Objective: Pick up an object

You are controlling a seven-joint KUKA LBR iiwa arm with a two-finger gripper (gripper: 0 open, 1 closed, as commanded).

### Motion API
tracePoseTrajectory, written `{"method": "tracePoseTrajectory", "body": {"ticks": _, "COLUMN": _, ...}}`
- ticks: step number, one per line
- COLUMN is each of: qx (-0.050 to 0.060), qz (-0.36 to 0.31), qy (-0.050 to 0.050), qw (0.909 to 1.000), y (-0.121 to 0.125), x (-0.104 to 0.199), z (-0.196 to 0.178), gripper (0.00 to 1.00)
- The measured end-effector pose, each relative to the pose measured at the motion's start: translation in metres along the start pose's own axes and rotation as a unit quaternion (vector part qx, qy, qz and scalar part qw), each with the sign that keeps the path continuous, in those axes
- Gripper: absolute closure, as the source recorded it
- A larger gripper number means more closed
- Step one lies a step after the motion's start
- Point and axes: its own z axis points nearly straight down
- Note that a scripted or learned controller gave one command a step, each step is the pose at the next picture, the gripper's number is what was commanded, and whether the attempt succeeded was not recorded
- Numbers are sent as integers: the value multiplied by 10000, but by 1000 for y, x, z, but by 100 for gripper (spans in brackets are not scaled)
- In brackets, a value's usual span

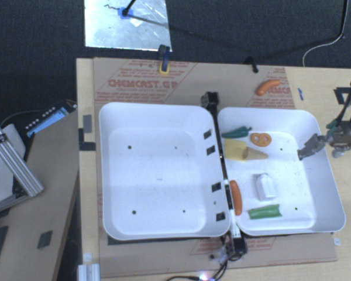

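Note:
The right bin (316, 206) holds several small items: a green pepper (236, 132), a brown pretzel (260, 139), a yellow cheese wedge (241, 152), a white carton (265, 186), an orange sausage (236, 196) against the left wall and a green block (264, 212). My gripper (309, 147) hangs at the right bin's right rim, well right of the pretzel and apart from every item. Nothing shows in its grasp.
The left bin (158, 174) stands beside the right one, with a black divider strip (217, 157) between them. Another orange sausage (268, 87) lies on the cardboard behind the right bin. A yellow and blue clamp (164, 60) sits at the bench's back edge.

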Motion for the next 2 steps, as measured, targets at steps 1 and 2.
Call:
{"method": "tracePoseTrajectory", "body": {"ticks": 1, "qx": -21, "qz": -18, "qy": -5, "qw": 10000, "y": 1, "x": 0, "z": -11, "gripper": 100}}
{"method": "tracePoseTrajectory", "body": {"ticks": 2, "qx": -11, "qz": -61, "qy": 25, "qw": 10000, "y": 89, "x": 105, "z": 11, "gripper": 100}}
